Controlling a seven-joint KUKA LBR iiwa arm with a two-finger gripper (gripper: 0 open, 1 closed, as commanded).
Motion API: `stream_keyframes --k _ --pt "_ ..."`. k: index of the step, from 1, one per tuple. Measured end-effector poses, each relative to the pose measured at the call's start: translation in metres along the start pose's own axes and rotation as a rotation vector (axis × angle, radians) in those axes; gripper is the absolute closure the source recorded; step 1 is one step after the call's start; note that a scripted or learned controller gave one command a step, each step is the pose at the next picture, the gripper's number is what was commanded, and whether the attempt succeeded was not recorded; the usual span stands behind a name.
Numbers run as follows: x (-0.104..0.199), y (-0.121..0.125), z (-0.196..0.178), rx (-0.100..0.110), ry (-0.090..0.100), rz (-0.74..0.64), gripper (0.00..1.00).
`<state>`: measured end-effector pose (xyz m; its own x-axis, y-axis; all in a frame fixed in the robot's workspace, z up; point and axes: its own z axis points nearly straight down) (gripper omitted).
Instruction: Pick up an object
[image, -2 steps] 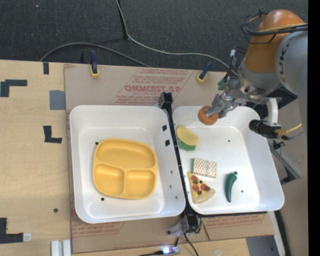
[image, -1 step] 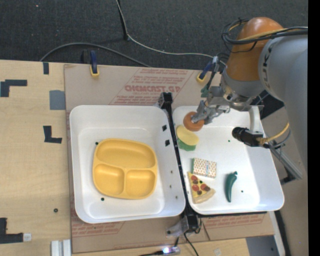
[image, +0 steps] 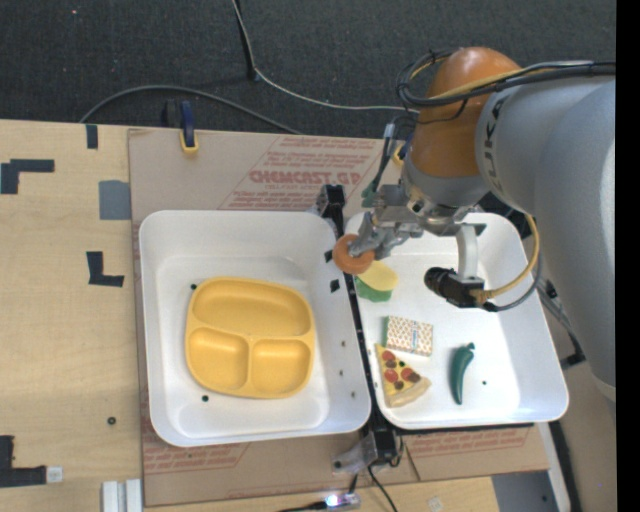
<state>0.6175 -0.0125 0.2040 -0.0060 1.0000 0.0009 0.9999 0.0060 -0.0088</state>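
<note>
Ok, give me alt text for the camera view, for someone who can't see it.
A grey arm's gripper hangs over the divider between two white bins, at an orange round piece. The left bin holds a yellow divided tray; the right bin holds toy foods.

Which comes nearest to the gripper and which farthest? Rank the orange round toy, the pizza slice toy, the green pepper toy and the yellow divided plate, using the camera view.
1. Orange round toy: right at the gripper, on the divider between the bins.
2. Pizza slice toy: right bin, lower left.
3. Green pepper toy and yellow divided plate (left bin): too close to call.
</note>
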Motion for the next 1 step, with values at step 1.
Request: stream_keyframes --k 1 --pt "0.0520 -0.0124 -0.0112 -0.002 0.000 -0.001 1.00"
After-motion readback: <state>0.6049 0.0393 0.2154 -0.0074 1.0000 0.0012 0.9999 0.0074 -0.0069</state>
